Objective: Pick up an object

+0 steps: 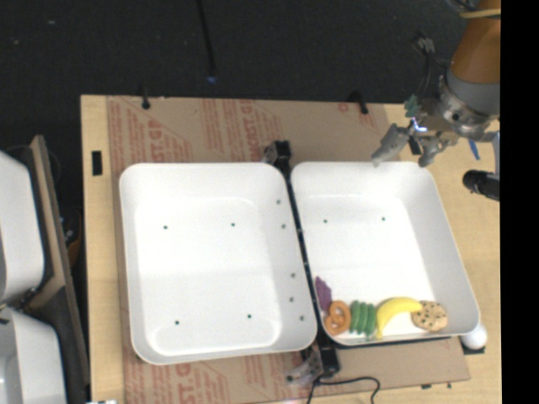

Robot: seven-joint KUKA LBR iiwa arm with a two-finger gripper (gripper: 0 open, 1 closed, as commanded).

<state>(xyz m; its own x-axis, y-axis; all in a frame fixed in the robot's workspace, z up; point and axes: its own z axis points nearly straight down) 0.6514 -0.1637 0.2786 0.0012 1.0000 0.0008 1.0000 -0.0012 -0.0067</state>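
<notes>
so the left bin [206, 259] has loads of open room, right bin [379, 225] has its toys jammed along the near edge: banana [396, 310], green piece [364, 317], pretzel [338, 316], cookie [431, 315]. jaws [406, 150] spread wide, holding nothing, over the far rim

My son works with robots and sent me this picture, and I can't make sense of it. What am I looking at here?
This is one camera fixed above a workbench, looking down at a slant. The grey and orange thing at upper right is a robot arm; its gripper hangs open above the far edge of the right bin, holding nothing. Beside it sits the left bin. Along the right bin's near edge lie small toy foods: a purple piece, a pretzel, a green piece, a banana and a cookie. The arm's job is to pick one up.
</notes>
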